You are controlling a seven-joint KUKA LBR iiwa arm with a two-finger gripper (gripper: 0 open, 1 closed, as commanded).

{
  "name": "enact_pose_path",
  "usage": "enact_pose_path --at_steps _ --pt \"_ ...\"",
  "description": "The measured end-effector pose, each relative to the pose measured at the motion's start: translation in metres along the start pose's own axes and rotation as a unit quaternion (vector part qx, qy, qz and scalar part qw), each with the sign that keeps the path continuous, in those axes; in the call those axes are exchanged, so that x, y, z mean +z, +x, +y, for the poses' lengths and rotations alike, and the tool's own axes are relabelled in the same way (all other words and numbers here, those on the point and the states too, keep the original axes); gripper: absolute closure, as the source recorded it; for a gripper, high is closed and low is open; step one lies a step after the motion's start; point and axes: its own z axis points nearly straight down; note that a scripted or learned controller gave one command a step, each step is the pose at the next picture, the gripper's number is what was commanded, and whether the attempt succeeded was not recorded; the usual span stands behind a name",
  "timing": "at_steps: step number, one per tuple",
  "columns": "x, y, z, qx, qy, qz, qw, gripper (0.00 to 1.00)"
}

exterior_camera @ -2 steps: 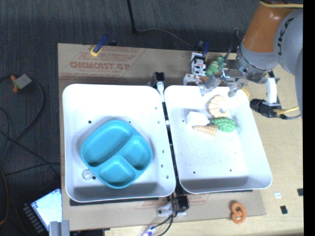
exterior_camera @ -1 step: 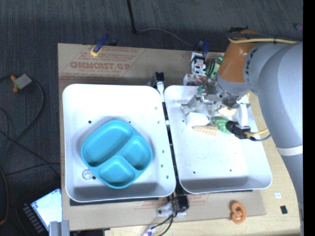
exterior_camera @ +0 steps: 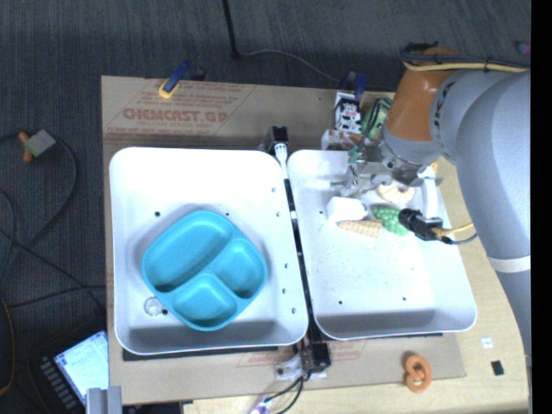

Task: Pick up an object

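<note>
The end effector [exterior_camera: 369,176] sits low over the far end of the right bin [exterior_camera: 388,322], above a small cluster of things. Whether it is wide or narrow cannot be told from this angle, and nothing can be seen caught in it, so the pick looks not yet made.

Just below and slightly left of the end effector lies a white block [exterior_camera: 346,207]. A little further the same way is a tan cone [exterior_camera: 357,227], with a green toy [exterior_camera: 392,221] just beside it, under the end effector's right side. A pale round piece [exterior_camera: 395,193] lies close beneath the wrist. Any of these could be the target; the white block seems nearest to hand, though that is a guess.

Well away to the end effector's left, the other bin [exterior_camera: 138,166] holds a blue divided plate [exterior_camera: 204,268].

Judging by this, the approach is about done. What is left is to close on one item, lift it clear of the bin floor, and show that it comes up.
</note>
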Motion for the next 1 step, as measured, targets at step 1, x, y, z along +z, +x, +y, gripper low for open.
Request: enact_pose_path --at_steps 1 --pt "-0.0866 0.0447 0.0125 0.000 0.001 0.002 1.0000 1.00"
